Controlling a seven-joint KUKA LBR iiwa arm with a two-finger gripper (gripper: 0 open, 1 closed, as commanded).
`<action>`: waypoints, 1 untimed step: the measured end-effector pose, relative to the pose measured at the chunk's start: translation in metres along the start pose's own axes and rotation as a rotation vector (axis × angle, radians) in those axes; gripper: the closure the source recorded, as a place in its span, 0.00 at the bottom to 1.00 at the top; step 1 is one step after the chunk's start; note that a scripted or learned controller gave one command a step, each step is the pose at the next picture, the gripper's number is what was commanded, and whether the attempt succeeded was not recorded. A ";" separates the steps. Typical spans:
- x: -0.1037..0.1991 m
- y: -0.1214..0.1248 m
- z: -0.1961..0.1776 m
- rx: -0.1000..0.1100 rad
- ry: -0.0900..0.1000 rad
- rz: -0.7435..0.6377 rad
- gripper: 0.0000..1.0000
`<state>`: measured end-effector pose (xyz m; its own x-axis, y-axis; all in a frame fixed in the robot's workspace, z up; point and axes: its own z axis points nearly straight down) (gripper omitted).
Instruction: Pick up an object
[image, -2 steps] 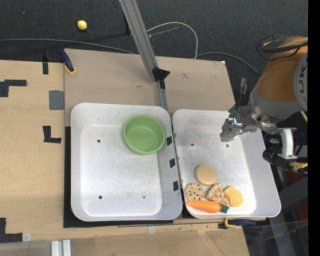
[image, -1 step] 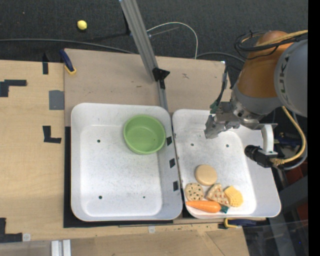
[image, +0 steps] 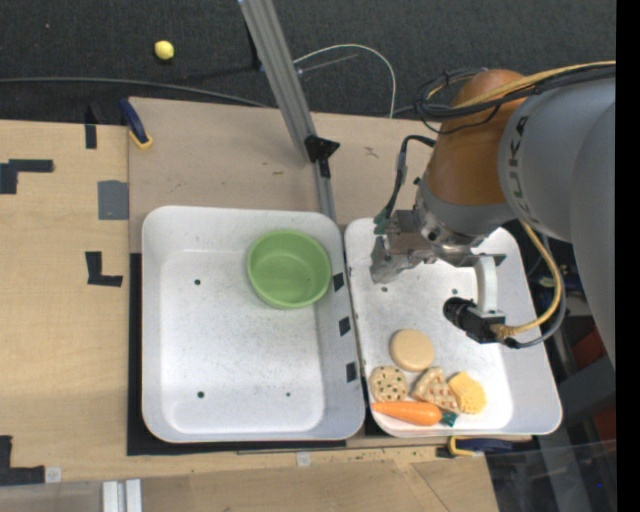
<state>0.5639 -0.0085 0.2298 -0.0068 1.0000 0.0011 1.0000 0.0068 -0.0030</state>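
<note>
Food pieces are what I'd go for, since they are the only small things within reach of the arm: a round tan biscuit (image: 412, 350), a dotted cracker (image: 388, 383), a wedge-shaped piece (image: 434, 386), a yellow lump (image: 467, 392) and a carrot (image: 407, 412). They sit bunched in the near corner of the right bin (image: 525, 400), the cracker, wedge and carrot touching or nearly so, the biscuit just beside them towards the middle. That crowding matters, I think: the biscuit lies freest, so it looks the easiest target.

From my seat the gripper (image: 388, 262) hangs over the far left part of the same bin, near the wall it shares with the left bin (image: 170, 400), well apart from the food. Nothing lies between its fingers as far as I see, but whether they are spread or closed I cannot tell; the wrist body hides them from above.

Over in the left bin, a green bowl (image: 288, 268) rests upright near the far right side, alone. I judge the pick not yet begun, and the arm needs to travel towards the near corner first.
</note>
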 end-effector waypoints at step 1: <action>0.061 -0.001 -0.006 -0.001 0.001 -0.001 1.00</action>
